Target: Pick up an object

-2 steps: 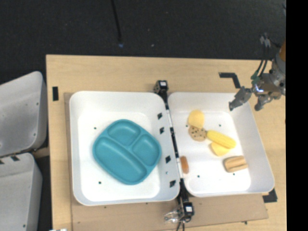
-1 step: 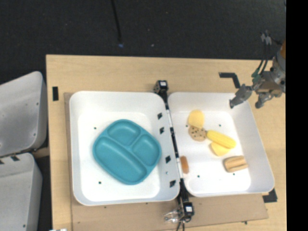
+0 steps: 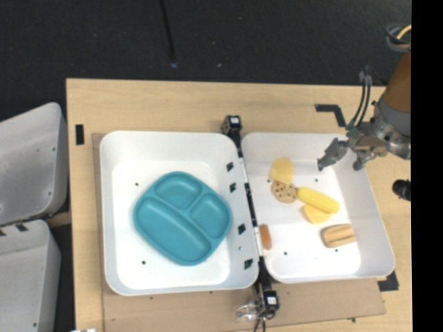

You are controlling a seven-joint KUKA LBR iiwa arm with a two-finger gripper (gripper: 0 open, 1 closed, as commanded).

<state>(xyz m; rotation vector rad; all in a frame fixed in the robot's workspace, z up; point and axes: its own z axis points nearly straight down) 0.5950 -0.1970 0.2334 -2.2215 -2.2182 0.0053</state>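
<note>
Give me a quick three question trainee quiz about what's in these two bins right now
1. True or false: the blue divided plate lies in the right bin.
2. Which item lies nearest the divider between the bins? A. the bread roll B. the small sausage C. the corn cob
3. Fill in: the gripper hovers over the ___ bin.

Key: 1 false; 2 B; 3 right.
</note>
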